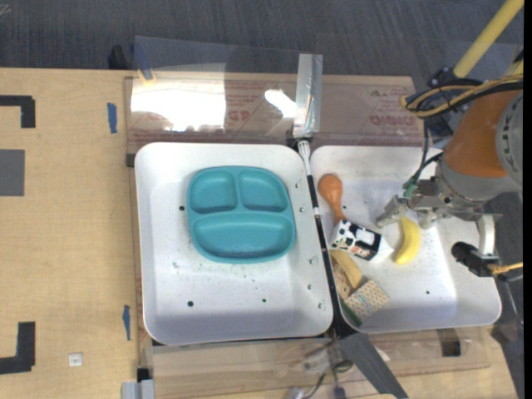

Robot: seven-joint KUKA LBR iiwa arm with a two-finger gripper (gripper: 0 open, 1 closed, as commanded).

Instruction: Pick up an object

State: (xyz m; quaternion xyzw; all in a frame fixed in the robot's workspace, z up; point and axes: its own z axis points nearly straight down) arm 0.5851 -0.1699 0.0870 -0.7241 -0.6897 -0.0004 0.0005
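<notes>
A pale wooden tabletop (58, 248) filled the left and lower part of the camera view, marked with black tape corners and short blue tape strips, and dark grey carpet-like floor (249, 7) lay beyond its far edge. On the tabletop sat two shallow white bins side by side: the left white bin (158, 298) and the right white bin (465, 302), with a clear plastic sheet and printed cardboard along their far edges.

The grey arm with its orange band (478, 144) reached in over the right bin's right edge. Its gripper (407, 210) hung near the middle of that bin; how far the jaws stood apart could not be told, and nothing could be seen clasped between them.

A teal plastic plate with three compartments (241, 213) lay in the left bin, toward its far right part.

In the right bin, a yellow banana (406, 242) lay just below the gripper, near the bin's centre, its long axis running nearly from the far edge to the near edge with a slight curve. Along the bin's left edge lay an orange wooden spoon-like piece (331, 191), a black-and-white patterned small block (356, 239), and a tan woven wedge (359, 289) near the near-left corner.
</notes>
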